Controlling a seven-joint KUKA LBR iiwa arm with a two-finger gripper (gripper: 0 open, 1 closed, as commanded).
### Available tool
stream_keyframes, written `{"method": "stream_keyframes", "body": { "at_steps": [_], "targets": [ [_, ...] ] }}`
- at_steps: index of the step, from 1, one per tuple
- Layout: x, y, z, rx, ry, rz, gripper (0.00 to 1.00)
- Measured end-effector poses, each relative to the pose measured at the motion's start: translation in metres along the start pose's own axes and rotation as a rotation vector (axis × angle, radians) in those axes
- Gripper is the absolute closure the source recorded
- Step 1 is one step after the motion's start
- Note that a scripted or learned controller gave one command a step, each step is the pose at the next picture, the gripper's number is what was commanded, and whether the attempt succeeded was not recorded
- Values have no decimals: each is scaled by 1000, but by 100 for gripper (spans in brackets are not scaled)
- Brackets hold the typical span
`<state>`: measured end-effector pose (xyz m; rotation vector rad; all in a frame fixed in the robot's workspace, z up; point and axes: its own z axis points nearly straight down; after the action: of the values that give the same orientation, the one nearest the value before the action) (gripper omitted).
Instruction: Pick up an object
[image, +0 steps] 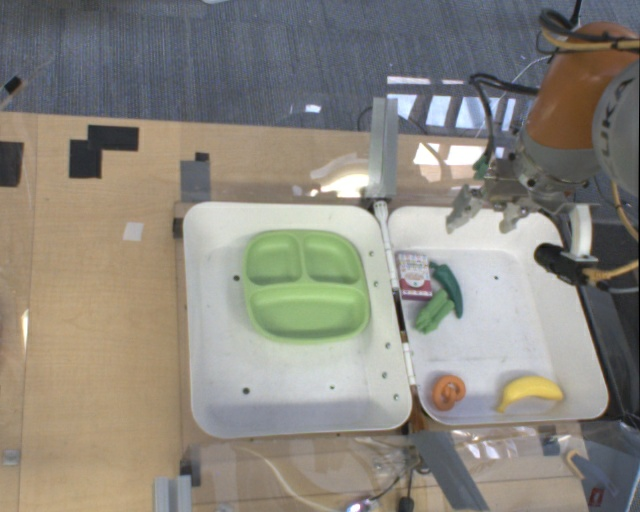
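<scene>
Closest to the camera, in the right bin, there's a yellow banana by the front edge and an orange donut-looking toy in the front-left corner, a little apart from each other. Further back you've got a green pepper-ish thing lying right up against a small red and white box, both hugging the divider side of the bin. Any of those could be the pick, and none has been lifted; they're all flat on the bin floor, so I'd say the task has barely started. The left bin just has a green divided plate in it, well out of the way. At the far end the gripper hangs over the back rim of the right bin, jaws spread open with nothing between them. Nothing really blocks the descent, though the pepper and box touching could make a clean grab fiddly.
</scene>
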<state>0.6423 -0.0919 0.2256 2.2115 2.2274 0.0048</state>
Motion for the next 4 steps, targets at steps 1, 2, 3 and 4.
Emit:
{"method": "stream_keyframes", "body": {
  "at_steps": [1,2,3,4],
  "targets": [
    [-4,-8,83,1,1,166,0],
    [-7,-1,125,-22,0,176,0],
    [-7,-9,123,-38,-4,88,0],
    [-1,-16,122,-40,-9,6,0]
  ]
}}
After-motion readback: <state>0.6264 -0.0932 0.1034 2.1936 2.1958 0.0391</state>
